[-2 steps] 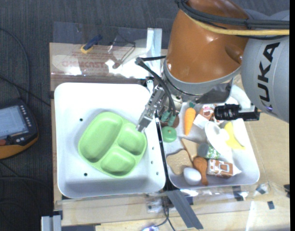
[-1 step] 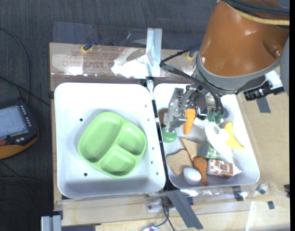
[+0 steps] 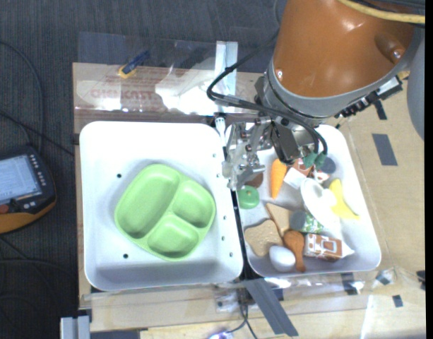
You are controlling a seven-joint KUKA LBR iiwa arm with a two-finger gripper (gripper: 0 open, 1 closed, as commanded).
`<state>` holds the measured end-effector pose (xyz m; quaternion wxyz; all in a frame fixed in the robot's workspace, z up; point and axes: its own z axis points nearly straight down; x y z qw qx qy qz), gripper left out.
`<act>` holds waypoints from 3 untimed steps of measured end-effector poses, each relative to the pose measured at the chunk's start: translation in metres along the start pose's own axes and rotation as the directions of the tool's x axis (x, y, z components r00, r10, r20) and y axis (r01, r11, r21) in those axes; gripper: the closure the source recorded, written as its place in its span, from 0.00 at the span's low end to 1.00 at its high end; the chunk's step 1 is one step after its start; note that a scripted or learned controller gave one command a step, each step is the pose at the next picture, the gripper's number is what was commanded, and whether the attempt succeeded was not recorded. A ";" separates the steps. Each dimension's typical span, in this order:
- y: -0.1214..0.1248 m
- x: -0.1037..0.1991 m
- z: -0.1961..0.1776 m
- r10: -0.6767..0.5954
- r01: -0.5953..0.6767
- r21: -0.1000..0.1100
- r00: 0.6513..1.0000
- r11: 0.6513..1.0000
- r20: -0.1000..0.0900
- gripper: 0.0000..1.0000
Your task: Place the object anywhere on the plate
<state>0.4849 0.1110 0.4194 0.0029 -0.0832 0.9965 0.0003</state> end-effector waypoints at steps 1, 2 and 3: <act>-0.046 0.003 0.043 -0.184 0.184 0.000 0.983 0.983 -0.003 1.00; -0.014 -0.006 0.013 -0.604 0.604 -0.001 0.797 0.797 0.000 1.00; -0.013 -0.007 0.003 -0.603 0.603 0.001 0.798 0.798 0.005 1.00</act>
